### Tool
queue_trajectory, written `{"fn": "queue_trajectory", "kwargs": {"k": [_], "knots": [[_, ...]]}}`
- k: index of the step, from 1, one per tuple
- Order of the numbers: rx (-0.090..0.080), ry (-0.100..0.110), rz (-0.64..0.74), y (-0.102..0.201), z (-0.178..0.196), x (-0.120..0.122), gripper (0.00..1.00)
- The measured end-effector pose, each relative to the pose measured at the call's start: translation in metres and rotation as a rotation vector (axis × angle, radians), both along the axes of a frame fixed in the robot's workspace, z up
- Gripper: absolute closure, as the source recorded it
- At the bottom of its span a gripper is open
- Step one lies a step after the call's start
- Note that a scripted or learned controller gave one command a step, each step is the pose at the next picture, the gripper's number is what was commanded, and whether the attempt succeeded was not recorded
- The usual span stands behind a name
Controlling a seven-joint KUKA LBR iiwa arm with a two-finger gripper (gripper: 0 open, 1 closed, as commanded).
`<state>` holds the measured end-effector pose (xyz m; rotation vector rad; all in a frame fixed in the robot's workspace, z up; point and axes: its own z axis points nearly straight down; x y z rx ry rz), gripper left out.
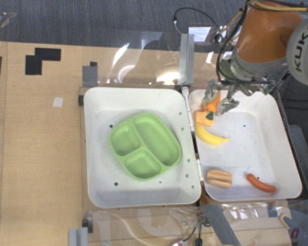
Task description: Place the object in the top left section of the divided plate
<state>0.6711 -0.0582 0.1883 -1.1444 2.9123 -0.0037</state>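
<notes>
Over the upper left part of the right bin (pixel 290 152), the grey arm (pixel 269 32) reaches in from the right, its orange band above the wrist, and its pincer (pixel 219 102) points down at the bin floor. The pincer's two fingers stand partly apart, and a small orange carrot (pixel 212 104) sits between them, gripped near its upper end. The carrot's lower end with its green tip hangs just above or against a yellow-orange block (pixel 203 118); contact between them cannot be told. Just below that block lies a banana (pixel 211 136), curved, on the bin floor near the divider between the two bins. Nearer the front edge of the same bin rest a hot dog in a bun (pixel 219 178) and, to its right and apart from it, a plain red sausage (pixel 261 183). The left bin (pixel 100 186) holds a green divided plate (pixel 146 145), lying flat and turned at an angle, with three sections. Both bins sit side by side on the wooden table (pixel 31 152).
</notes>
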Motion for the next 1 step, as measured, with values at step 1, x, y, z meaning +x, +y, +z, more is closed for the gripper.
{"fn": "queue_trajectory", "kwargs": {"k": [1], "knots": [[-0.003,0.000,0.350,-0.0006,-0.0004,-0.0002,1.00]]}}
